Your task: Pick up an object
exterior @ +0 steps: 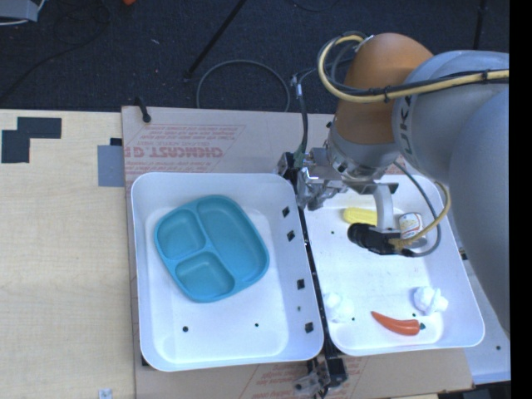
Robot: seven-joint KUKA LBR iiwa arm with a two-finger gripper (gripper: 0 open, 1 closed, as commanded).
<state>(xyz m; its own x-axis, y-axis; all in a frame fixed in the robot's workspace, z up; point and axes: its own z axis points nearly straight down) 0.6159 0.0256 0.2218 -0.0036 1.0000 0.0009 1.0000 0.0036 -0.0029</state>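
My gripper point(316, 191) hangs over the far left corner of the right bin point(465, 327), close to the wall shared with the left bin. A yellow object point(359, 215) lies just right of it, partly hidden by the wrist. An orange-red chili pepper point(396, 323) rests near the front edge of the right bin. A crumpled white object point(428, 300) sits just behind the pepper, and a smaller white object point(337, 304) lies at the bin's front left.
The left bin point(166, 339) holds a blue divided plate point(211, 247), tilted toward the far left. The big grey arm point(465, 140) covers the right bin's far right side. Cardboard point(183, 144) lies under both bins.
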